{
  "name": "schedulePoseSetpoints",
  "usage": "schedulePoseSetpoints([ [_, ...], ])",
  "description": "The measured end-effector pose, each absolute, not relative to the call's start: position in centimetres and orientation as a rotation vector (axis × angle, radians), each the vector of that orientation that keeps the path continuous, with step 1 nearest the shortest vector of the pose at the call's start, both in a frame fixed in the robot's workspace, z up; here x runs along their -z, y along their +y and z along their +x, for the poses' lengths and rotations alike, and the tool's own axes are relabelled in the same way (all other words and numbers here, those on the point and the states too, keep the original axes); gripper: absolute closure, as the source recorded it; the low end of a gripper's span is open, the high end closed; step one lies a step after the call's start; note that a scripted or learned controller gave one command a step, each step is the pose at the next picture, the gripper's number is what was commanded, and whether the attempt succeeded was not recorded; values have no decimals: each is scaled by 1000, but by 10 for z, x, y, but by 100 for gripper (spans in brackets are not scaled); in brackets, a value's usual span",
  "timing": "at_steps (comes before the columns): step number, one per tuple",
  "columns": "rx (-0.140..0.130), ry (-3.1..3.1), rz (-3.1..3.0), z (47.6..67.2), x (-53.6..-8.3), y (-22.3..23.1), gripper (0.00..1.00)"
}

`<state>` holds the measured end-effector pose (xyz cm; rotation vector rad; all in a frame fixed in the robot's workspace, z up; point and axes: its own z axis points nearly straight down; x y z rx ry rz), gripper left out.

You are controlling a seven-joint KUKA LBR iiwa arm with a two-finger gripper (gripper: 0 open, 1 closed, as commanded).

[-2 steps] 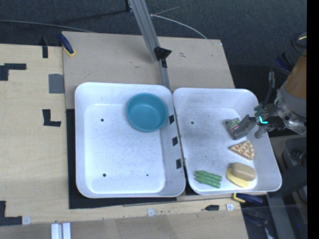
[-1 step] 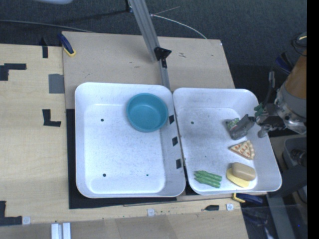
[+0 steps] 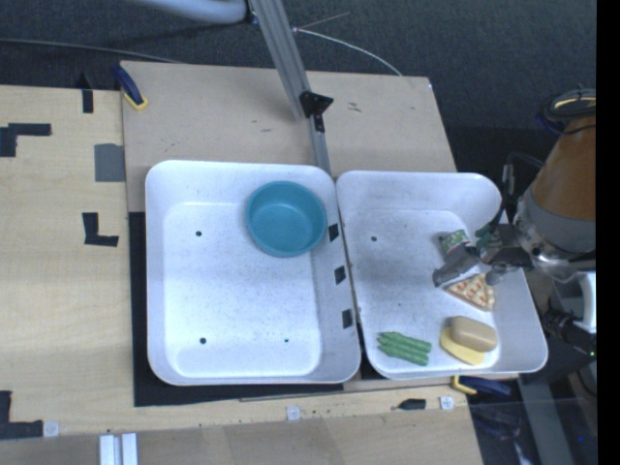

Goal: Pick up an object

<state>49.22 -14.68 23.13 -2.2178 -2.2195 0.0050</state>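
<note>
Near edge of the right bin point(image 3: 513, 361): green beans point(image 3: 404, 347) lying flat near the front wall, tan and yellow sponge point(image 3: 470, 339) just beside them to the right, close to the front right corner. Apart from each other, not touching.

Farther back in the same bin: pizza slice point(image 3: 474, 291), orange triangle, lying flat toward the right wall, just behind the sponge. Gripper point(image 3: 455, 271) is low over the bin, right above the slice's rear left edge, grey fingers pointing left. Whether it's open or clenched: cannot tell, too blurred and dark. Nothing seen held between the tips. A small green and white item point(image 3: 452, 242) sits just behind the gripper, partly covered by it; can't identify it.

Arm point(image 3: 567, 187) comes in from the right, orange band over the bin's right rim.

Left bin point(image 3: 165, 289): blue bowl point(image 3: 286, 218) upright in the rear right corner, near the divide between the bins.

Far side: metal pole point(image 3: 286, 51) slants up from behind the bins across the bench point(image 3: 58, 289).
</note>
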Motion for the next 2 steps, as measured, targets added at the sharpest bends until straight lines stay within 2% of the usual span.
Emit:
schedulePoseSetpoints([
  [1, -7, -2219, -2215, 496, -179, -137, 0],
  [2, -7, -2217, -2216, 488, -124, -127, 0],
])
